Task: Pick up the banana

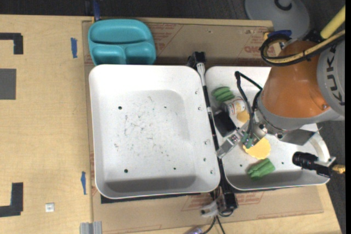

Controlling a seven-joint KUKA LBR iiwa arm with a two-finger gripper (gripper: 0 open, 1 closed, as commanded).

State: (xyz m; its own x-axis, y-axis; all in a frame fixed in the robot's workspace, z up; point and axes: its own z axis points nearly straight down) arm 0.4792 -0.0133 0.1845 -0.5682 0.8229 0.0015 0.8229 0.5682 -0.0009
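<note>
Orange-banded and grey, my arm [296, 85] reaches in from the right over the right-hand white bin [285, 177], with my gripper [248, 138] lowered just beside the banana [260, 148], a yellow piece lying near the middle of that bin; whether my gripper is open or closed I cannot tell from this slant. Two green objects share the bin, one [223, 94] near its upper left and one [261, 169] just below the banana, while the left bin [109, 134] and a teal tray [122, 41] behind it sit apart.
</note>
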